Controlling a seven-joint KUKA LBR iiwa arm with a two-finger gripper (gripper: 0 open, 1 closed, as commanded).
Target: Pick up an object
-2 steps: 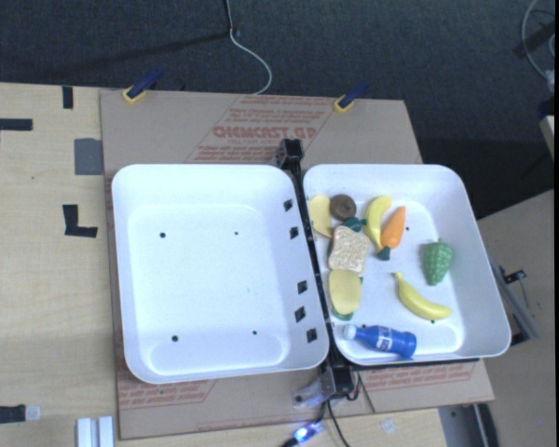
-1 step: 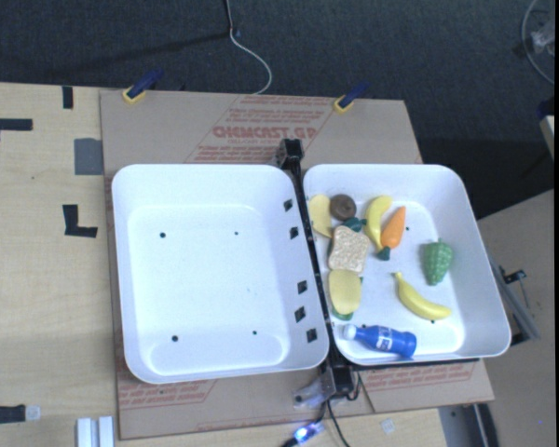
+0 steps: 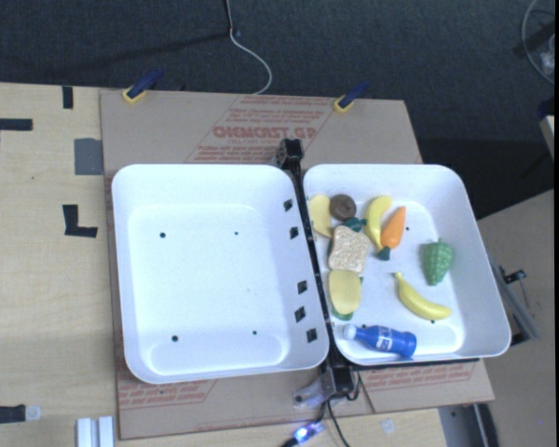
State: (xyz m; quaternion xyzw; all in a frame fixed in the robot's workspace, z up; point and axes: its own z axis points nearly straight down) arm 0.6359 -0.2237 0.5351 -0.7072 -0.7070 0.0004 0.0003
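The right bin (image 3: 466,212) holds several toy items. A blue bottle (image 3: 382,340) with a white cap lies near its front edge. A yellow banana (image 3: 419,301) lies just above the bottle. A green leafy piece (image 3: 436,261) sits toward the right wall. An orange carrot (image 3: 392,228) rests against another yellow banana (image 3: 377,217). A tan bread slice (image 3: 348,249) lies over a pale yellow piece (image 3: 345,291), with a brown round piece (image 3: 342,207) at the back left.
The left bin (image 3: 205,268) stands beside the right one, joined along a black clipped seam (image 3: 303,250). Both rest on a cardboard sheet (image 3: 261,128) on the wooden bench. A cable (image 3: 247,49) runs across the dark backdrop behind.
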